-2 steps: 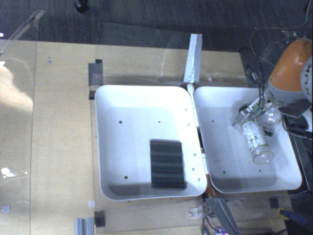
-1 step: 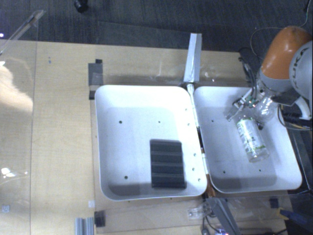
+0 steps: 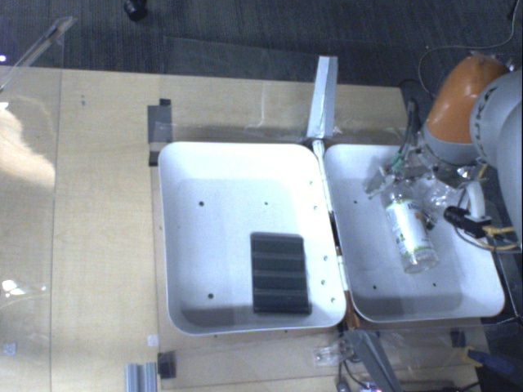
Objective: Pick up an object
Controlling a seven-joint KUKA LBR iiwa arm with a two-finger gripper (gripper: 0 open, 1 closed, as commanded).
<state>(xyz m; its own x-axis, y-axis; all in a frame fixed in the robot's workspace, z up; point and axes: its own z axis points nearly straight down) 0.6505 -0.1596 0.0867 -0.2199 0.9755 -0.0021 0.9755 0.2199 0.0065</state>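
Because the arm (image 3: 482, 113) comes in from the right of my screen, its grey bulk and orange band hang over the right bin (image 3: 364, 296), and that is the bin I judge the program to be working, since the one object within easy reach lies there. Two shallow white bins sit side by side on the bench (image 3: 90, 243): the right one directly under the wrist, the left bin (image 3: 188, 178) well away to the gripper's left as I see it. Beyond that far bin a clear sheet (image 3: 33, 137) stands over the bench's far end, I suppose as a guard. Out in the left bin lies one dark ribbed block (image 3: 280, 273), flat on the floor toward the near wall, well apart from the gripper and not, I think, the target of this try. One clear bottle (image 3: 409, 231) with a pale label lies on its side in the right bin, its upper end tucked just below the gripper (image 3: 409, 174) and its body running away from it toward the near wall; a round thing lying loose like that may roll when nudged. One gripper hangs over that upper end, amid cables and shiny fittings. I cannot tell from this view how the gripper stands, nor whether it touches the bottle, so I do not count the bottle as held. My tally: two bins, one block, one bottle, one arm
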